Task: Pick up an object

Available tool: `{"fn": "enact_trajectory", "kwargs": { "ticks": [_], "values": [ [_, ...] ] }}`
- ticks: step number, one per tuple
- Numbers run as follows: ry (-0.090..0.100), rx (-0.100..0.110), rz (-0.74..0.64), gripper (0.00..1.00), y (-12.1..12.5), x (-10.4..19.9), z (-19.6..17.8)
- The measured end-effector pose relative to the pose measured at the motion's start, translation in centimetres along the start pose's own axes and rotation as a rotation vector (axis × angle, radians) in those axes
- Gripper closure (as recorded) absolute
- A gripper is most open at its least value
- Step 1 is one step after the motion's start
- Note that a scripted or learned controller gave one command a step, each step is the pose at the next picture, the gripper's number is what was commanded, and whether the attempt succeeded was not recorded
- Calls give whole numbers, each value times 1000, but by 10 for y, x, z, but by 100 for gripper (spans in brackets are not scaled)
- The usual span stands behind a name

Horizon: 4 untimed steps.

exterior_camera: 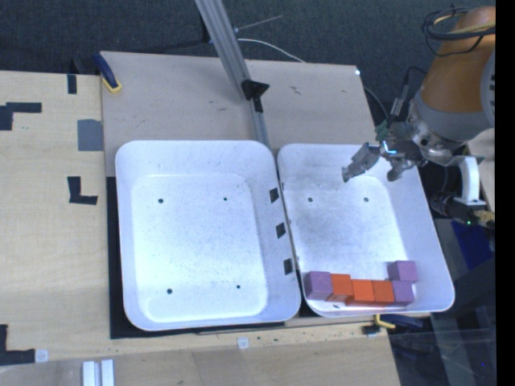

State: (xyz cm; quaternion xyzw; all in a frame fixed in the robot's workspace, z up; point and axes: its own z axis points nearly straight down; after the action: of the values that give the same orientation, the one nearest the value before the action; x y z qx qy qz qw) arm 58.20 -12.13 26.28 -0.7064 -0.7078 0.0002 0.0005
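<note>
even, soft overhead light; slightly grainy, faint shadows.

No readable text, labels or numbers anywhere: bins point(201, 155), blocks point(362, 286) and tabletop point(48, 232) are all unmarked.

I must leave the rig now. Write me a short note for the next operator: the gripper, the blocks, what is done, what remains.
Gripper: open, holding nothing, above the far end of the right bin.
Blocks: purple block, orange blocks and purple blocks lie in a row against the right bin's near wall.
Done: nothing picked yet.
Left: move to the row, descend, grasp one block and lift it.
</note>
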Motion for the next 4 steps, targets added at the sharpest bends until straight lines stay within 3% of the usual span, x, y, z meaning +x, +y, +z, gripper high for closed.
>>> {"fn": "enact_trajectory", "kwargs": {
  "ticks": [1, 2, 4],
  "values": [
    [-1, 7, 2, 0, 21, -13, 92],
    [-2, -8, 0, 0, 5, -8, -51],
    [-3, -2, 3, 0, 30, -85, -52]
  ]
}}
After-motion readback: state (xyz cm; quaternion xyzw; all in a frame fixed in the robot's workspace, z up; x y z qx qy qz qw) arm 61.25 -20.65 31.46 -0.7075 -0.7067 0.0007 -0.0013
